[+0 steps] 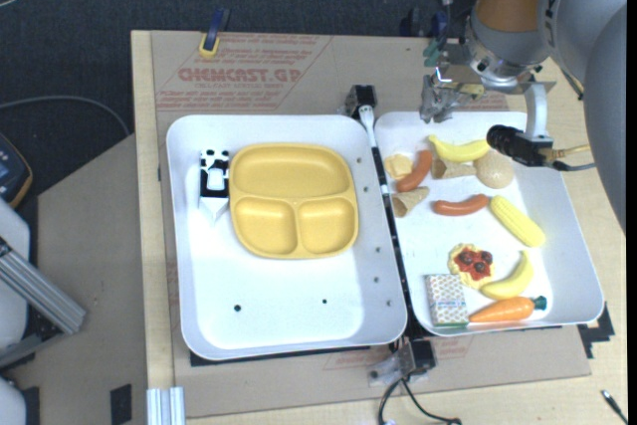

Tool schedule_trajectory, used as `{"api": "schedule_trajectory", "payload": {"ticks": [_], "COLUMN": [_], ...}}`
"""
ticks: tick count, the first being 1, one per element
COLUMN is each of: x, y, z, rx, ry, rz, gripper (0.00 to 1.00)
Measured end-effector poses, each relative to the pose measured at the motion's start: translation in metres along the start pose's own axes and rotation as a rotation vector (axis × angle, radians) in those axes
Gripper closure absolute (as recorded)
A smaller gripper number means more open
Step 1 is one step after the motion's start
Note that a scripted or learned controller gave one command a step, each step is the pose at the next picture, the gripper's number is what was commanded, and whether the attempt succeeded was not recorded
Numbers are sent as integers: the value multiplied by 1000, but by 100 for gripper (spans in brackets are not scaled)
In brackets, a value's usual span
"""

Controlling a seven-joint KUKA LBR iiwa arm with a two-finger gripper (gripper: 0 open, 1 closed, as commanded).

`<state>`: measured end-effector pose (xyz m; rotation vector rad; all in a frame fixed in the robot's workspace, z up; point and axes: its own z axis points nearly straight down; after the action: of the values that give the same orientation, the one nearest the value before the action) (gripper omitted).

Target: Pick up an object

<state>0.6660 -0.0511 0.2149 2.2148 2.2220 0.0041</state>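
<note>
Right now the arm leans in from the right with its gripper hanging above the far rim of the right bin, just beyond the heap of toy food. From where I stand its fingers look slightly parted with nothing between them, though they are small and hard to read. Just beneath and beside it lies a yellow banana, with a reddish sausage to its left and a pale potato to its right. Further forward sit a second sausage, a corn cob, a small pizza, another banana, a carrot and a little boxed item. The left bin holds a yellow divided plate and a small black-and-white block beside it.
</note>
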Motion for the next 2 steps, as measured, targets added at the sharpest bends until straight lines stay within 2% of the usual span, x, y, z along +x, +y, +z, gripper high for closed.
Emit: {"api": "schedule_trajectory", "payload": {"ticks": [1, 2], "x": [5, 2], "y": [3, -4], "z": [-19, 1], "rx": [0, 8], "ry": [0, 1], "rz": [2, 4], "gripper": [100, 100]}}
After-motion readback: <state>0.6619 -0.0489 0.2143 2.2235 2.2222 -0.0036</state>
